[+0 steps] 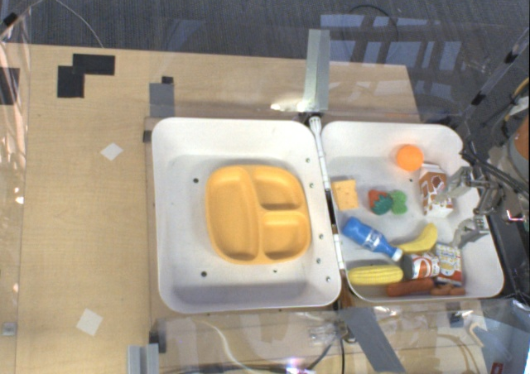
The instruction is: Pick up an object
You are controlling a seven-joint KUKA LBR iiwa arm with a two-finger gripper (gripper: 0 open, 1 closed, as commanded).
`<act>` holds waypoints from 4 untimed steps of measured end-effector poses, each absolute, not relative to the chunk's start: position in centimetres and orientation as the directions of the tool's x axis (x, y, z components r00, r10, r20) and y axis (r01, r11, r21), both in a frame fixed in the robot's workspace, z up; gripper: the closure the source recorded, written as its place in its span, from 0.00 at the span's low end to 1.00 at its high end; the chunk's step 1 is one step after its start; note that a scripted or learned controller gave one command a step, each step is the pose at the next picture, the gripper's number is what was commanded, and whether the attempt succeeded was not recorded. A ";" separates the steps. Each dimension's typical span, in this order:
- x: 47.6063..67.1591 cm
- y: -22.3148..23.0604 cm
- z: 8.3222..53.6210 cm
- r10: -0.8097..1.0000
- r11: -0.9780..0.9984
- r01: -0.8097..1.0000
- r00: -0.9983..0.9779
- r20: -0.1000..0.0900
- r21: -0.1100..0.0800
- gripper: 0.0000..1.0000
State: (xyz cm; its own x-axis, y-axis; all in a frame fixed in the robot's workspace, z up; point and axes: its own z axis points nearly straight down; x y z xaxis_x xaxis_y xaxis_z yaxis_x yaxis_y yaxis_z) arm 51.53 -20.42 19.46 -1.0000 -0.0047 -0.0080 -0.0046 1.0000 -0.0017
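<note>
My gripper point(460, 208) stands open at the right edge of the right bin point(364, 139), low over its right wall. One finger point(457, 180) lies next to a small white and brown carton point(432, 189); the other finger point(464, 235) is just above a small printed box point(447, 259). Nothing sits between them. Further left in this bin lie an orange ball point(409, 157), a yellow cracker point(344, 194), a strawberry point(379, 199) with a green piece point(398, 203), a blue bottle point(368, 237), a banana point(421, 239), a corn cob point(374, 274) and a sausage point(418, 287).
The left bin point(178, 223) holds a yellow divided plate point(257, 213). A metal post point(316, 74) rises behind the seam between the bins. Cables and a dark frame point(497, 91) crowd the right side, next to the arm.
</note>
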 end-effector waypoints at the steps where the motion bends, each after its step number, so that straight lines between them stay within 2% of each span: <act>1: 51.5 -20.4 19.5 -0.005 1.000 -0.005 -1.000 -0.008 -0.002 0.00; 2: 56.3 -17.9 9.2 0.374 0.927 0.374 -0.927 -0.013 0.002 0.00; 3: 52.1 -15.2 9.0 0.570 0.822 0.570 -0.822 -0.015 0.006 0.00; 4: 59.2 -11.5 8.9 0.816 0.577 0.816 -0.577 -0.008 0.011 0.00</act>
State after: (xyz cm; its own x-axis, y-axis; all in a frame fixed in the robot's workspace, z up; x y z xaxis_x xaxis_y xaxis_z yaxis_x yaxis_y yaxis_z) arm 59.17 -11.54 8.90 -0.5773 0.8165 -0.0079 0.8164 0.5774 0.0110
